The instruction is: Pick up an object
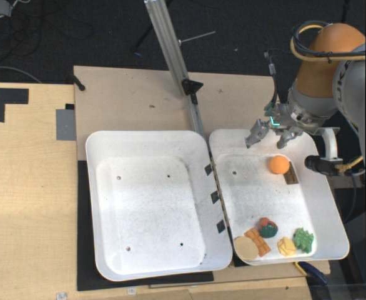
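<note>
Two shallow white plastic bins: left bin point(148, 205) smooth and bare, right bin point(323, 217) stocked. Contents, right bin: one glossy orange ball point(280, 164) touching one small brown block point(291, 176); along the near edge, one tan disc point(246, 247), one orange piece point(258, 240), one red-and-green toy point(268, 227), one yellow lump point(286, 247), one knobbly green toy point(304, 239). My gripper point(272, 137) hangs over the bin's far rim, fingers spread wide, holding nothing.

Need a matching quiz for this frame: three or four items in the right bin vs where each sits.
Items:
1. orange ball
2. green toy
3. tan disc
4. end effector

Places:
A. right bin, near-left corner
B. over the bin's far edge
C. near-right corner
D. far right part, beside a brown block

Pairs: 1-D, 2-C, 3-A, 4-B
</note>
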Tool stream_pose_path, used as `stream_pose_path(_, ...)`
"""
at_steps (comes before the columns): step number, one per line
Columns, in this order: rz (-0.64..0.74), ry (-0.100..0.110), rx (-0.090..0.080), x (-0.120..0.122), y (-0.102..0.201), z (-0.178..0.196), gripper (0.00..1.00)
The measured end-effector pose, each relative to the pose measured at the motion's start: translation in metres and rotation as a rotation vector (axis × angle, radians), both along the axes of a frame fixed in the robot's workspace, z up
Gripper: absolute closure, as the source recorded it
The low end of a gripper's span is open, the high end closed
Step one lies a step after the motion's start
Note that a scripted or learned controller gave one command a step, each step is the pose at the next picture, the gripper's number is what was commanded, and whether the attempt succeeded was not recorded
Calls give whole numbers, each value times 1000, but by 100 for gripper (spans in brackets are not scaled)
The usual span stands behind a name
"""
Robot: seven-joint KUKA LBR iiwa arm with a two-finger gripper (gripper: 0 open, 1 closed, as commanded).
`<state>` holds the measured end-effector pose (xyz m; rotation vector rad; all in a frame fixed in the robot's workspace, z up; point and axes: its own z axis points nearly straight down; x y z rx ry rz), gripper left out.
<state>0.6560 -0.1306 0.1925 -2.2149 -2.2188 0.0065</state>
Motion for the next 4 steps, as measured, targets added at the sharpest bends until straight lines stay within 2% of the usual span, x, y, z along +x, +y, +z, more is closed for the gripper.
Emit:
stream_pose_path(1,3,-4,-1,1,0,3,0)
stream_pose_path(3,1,-3,-1,6,-5,-103,0)
stream_pose_path(4,2,-6,-2,7,-5,-90,100)
